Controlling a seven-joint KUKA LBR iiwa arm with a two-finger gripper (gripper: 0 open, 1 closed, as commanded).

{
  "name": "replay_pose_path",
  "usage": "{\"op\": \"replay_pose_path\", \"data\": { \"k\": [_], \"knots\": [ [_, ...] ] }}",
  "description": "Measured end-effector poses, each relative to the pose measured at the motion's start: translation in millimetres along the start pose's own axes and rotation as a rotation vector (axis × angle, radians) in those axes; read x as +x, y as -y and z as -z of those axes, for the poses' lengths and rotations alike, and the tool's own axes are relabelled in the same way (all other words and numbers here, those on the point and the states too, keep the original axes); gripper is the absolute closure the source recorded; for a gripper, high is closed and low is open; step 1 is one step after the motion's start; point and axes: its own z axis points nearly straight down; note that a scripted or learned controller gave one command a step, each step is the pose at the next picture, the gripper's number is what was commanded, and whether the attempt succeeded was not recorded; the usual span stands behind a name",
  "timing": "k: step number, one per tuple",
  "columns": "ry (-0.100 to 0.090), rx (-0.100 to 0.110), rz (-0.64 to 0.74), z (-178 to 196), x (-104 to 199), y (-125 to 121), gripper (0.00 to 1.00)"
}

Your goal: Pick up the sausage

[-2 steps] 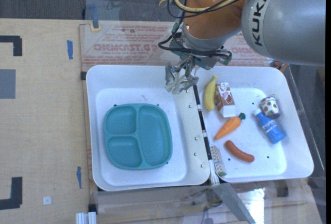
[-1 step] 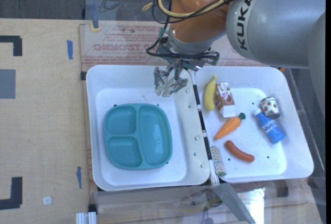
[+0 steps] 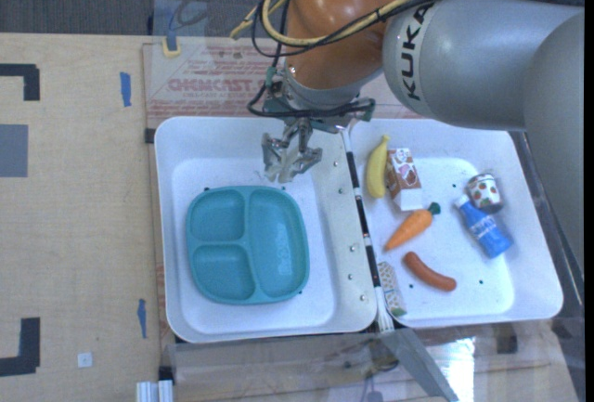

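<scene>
- Near the front of the right bin [image 3: 534,298] lies the sausage [image 3: 430,271], reddish-orange, flat on the white floor and turned at a slant, with nothing touching it.
- Just behind the sausage is a carrot [image 3: 409,228] with a green top, lying diagonally; the two are near each other but apart.
- Behind the carrot stands a small brown and white carton [image 3: 403,177], and beside it, toward the divider, a yellow banana [image 3: 376,166] lies almost along the bin's length.
- To the right of the carrot there is a blue bottle [image 3: 485,226], lying down, and just behind it a small round object with red and white colours [image 3: 484,190]; what it is I cannot tell.
- At the front edge, where the two bins meet, a thin flat packet [image 3: 391,287] rests close to the divider.
- Over the left bin [image 3: 176,159], well apart from the sausage, hangs the end effector [image 3: 290,159], above the bin floor just behind a teal plate [image 3: 247,243] with three compartments.
- Its metal fingers [image 3: 278,154] point down and seem close together; no object is visible between them, but how far open they are I cannot tell for sure.
- Above it are the arm's orange band [image 3: 334,19] and the grey link marked KUKA, reaching in from the right.
- Both bins sit on a light wooden tabletop [image 3: 74,205].
</scene>
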Motion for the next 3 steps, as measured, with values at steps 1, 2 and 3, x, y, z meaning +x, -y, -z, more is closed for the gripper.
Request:
{"op": "replay_pose_path", "data": {
  "k": [1, 2, 3],
  "knots": [
    [0.003, 0.004, 0.200, -6.0, -29.9, -9.1, 1.00],
    [0.003, 0.009, 0.309, -21.9, -47.7, -12.1, 1.00],
    [0.008, 0.020, 0.366, -23.5, -83.4, -30.5, 1.00]
  ]
}}
